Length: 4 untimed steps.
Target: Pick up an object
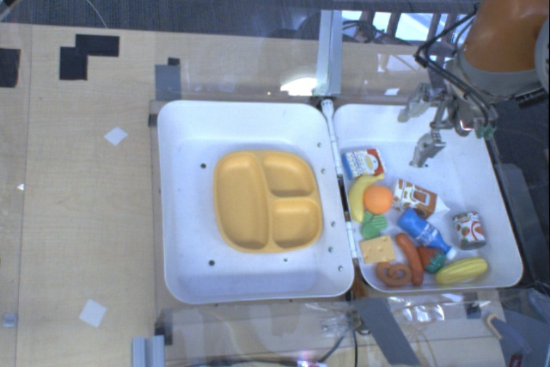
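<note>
Now the gripper (427,133) hangs over the back of the right bin (503,211), its fingers spread with nothing between them and bare white floor beneath. Well, the toys crowd the front half: carton (362,162) and banana (358,195) hard by the left wall, orange (378,199) touching the banana, blue bottle (423,232) mid-pile, can (468,229) near the right wall, sausage (409,257) and yellow corn (461,271) just beside the front rim. Over in the left bin (185,185) a yellow tray (266,200) sits centred, open floor on every side.
</note>
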Each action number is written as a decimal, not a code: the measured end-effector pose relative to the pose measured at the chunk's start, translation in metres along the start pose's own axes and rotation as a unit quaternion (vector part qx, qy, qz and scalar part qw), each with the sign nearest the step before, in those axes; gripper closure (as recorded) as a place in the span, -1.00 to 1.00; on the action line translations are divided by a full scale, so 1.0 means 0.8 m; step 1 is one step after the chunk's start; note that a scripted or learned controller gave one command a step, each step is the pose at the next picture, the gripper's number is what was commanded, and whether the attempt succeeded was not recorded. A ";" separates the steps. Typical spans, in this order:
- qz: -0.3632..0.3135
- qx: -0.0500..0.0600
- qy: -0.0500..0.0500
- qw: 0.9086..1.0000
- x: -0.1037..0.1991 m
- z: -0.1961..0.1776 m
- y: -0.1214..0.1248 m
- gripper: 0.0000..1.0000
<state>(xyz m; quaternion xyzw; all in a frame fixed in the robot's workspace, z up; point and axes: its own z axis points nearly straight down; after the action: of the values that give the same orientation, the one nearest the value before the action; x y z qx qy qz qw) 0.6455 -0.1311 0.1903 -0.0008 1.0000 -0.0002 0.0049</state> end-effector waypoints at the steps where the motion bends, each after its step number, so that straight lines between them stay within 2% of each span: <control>1: 0.029 0.002 -0.012 0.999 0.057 0.086 -0.040 -1.00; 2: 0.057 0.004 -0.025 0.998 0.103 0.096 -0.093 -1.00; 3: 0.219 0.002 -0.006 0.976 0.192 0.111 -0.093 -1.00; 4: 0.419 -0.002 -0.004 0.908 0.182 0.123 0.028 -1.00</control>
<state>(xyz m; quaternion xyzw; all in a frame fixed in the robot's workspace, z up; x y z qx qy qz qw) 0.5011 -0.1093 0.0903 0.4182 0.9083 0.0037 0.0089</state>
